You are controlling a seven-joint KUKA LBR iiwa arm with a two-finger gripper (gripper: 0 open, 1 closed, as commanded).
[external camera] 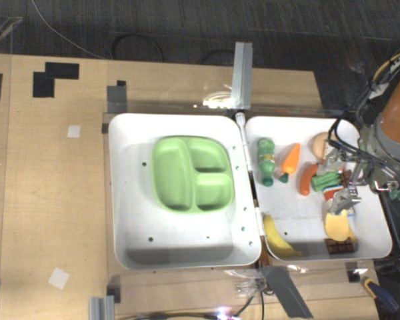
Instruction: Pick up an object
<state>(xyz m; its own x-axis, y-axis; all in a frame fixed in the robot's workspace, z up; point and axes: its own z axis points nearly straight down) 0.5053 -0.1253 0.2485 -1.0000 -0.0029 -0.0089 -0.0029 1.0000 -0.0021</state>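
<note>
Right bin [380, 242]: claw [345, 197] low among the toys, above the yellow piece [339, 227].
Claw: cannot tell whether it grips.
Progress: nothing seen lifted; pick not yet done.
Edges: bin's right wall close by; banana [278, 237] at the left wall.
Room: bare floor mid-bin; left bin [130, 245] carries a green tray [190, 173].
</note>
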